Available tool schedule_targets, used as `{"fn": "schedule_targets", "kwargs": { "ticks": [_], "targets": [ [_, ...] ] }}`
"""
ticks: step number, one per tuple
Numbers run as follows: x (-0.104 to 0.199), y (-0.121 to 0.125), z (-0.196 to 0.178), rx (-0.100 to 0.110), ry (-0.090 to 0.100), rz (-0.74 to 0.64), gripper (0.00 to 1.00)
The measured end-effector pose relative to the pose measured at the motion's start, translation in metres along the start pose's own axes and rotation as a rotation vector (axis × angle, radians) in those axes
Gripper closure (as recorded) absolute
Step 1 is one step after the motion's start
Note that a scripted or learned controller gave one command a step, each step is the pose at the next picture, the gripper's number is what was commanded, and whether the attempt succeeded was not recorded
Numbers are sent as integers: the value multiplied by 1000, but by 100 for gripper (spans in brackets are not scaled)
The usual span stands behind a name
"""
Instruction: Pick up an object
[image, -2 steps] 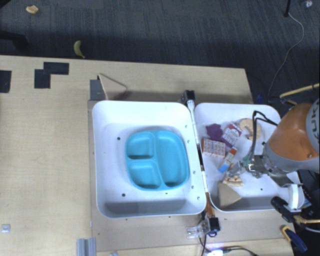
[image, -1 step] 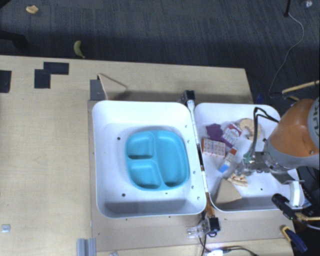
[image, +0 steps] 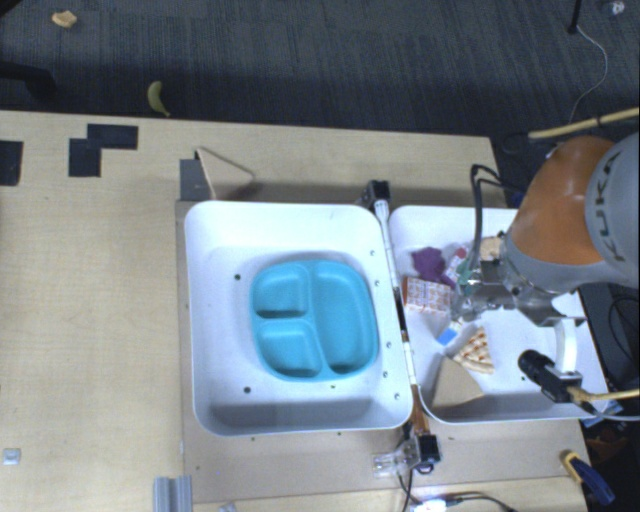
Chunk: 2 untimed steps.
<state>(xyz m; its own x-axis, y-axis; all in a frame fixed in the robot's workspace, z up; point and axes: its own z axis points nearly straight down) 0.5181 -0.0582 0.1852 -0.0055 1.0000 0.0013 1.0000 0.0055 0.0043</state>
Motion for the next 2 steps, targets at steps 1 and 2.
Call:
{"fn": "schedule_targets", "kwargs": {
  "ticks": [1, 2],
  "targets": [
    [-1, 0, 0, 1, -1, 1, 0],
    [-33, 2, 87, -10, -4, 1, 0]
  ]
}}
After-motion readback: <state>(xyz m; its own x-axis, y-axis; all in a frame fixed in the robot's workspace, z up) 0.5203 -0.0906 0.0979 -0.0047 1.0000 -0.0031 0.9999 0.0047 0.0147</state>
